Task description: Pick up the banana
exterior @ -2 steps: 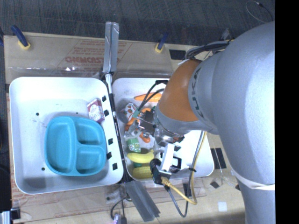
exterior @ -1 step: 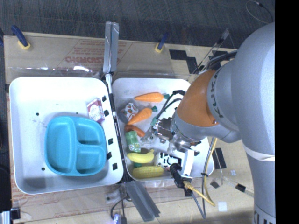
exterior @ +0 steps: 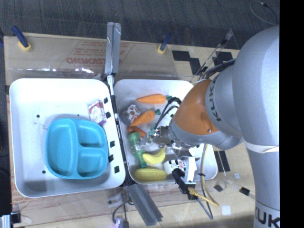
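Yellow banana [exterior: 155, 157] in the right bin [exterior: 122, 127], near side; gripper [exterior: 163, 136] just above it, grip state cannot be told.

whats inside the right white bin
The right shallow white bin holds two orange carrots, a yellow banana, a yellow corn cob, a green item and small packets. The grey and orange arm covers the bin's right part, so anything there is hidden.

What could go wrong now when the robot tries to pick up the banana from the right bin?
The banana lies packed between the corn cob and a green item, so the end effector might grab or push a neighbour instead. The arm covers much of the right bin, so a failed grasp could go unseen.
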Available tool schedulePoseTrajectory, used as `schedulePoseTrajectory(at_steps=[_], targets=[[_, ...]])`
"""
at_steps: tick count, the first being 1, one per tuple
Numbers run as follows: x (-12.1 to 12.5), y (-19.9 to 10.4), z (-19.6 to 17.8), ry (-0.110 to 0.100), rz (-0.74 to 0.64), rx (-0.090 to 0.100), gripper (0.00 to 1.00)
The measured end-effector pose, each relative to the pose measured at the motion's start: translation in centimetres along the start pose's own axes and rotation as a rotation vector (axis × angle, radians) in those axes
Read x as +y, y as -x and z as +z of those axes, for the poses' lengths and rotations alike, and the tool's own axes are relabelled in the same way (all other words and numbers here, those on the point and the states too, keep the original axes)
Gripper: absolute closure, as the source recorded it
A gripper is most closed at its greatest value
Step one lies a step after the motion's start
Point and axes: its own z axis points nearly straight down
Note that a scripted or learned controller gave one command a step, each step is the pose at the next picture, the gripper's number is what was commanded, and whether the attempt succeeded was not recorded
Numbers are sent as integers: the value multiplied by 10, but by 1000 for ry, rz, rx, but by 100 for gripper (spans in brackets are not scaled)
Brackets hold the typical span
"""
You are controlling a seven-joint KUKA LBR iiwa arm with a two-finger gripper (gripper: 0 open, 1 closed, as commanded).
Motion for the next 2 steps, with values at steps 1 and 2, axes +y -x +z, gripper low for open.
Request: schedulePoseTrajectory(at_steps=[1, 2], targets=[[3, 4, -1, 6, -292, 2, 0], [-3, 27, 12, -30, -563, 10, 0]])
